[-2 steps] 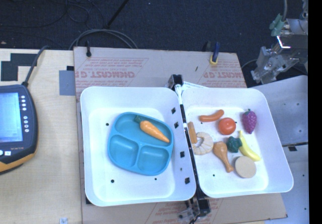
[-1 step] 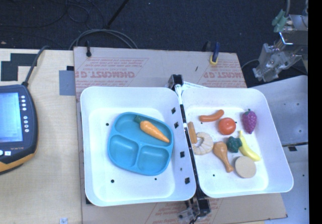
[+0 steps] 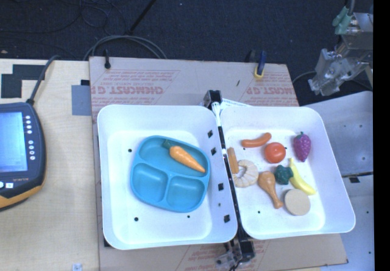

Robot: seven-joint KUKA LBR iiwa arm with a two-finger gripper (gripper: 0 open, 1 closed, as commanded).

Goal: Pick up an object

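Camera view: two white bins sit side by side on the table, the left bin carrying a blue divided tray with a carrot in its top compartment. The right bin gathers toy foods within reach: drumstick, banana, sausage, tomato, grapes. The end effector hangs beyond the right bin's far right corner, its grip state impossible to tell.

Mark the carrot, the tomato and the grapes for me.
carrot (image 3: 186,158): camera view, middle of its orange body.
tomato (image 3: 275,152): camera view, centre of its red top.
grapes (image 3: 301,146): camera view, middle of the purple bunch.
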